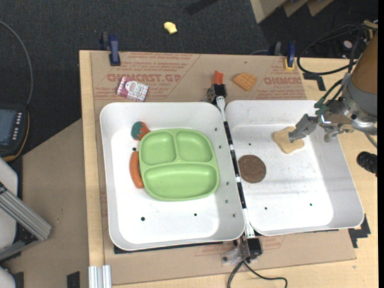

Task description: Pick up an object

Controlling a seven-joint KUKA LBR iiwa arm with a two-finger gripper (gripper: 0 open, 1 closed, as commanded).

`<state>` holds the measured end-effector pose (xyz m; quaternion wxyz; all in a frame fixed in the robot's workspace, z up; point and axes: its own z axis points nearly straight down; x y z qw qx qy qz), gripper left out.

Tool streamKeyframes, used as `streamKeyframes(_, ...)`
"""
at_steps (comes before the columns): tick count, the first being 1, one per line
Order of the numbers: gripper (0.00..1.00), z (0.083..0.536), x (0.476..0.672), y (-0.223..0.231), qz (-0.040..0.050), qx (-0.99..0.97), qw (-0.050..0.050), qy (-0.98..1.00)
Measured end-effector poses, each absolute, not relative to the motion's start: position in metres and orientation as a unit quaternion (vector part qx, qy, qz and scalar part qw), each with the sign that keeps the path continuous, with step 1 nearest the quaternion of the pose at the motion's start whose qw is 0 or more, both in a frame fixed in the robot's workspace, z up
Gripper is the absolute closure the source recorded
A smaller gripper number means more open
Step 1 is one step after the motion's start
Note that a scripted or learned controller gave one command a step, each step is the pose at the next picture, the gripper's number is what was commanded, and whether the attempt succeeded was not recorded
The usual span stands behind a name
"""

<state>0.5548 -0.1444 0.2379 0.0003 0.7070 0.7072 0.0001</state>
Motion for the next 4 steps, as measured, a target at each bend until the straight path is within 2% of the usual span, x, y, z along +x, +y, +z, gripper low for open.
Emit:
streamKeyframes(1, 0.00, 0.161, 0.599, -0.187, -0.0015, 0.708, 0.000, 0.706)
streamKeyframes(2, 0.00, 0.080, 0.603, -0.184, -0.0013, 0.707, -0.003, 0.707)
streamKeyframes(3, 0.00, 0.085, 0.638, -0.144, -0.0002, 0.706, 0.000, 0.709)
streamKeyframes(4, 0.00, 0.085, 0.668, -0.164, 0.0009, 0.707, 0.003, 0.708)
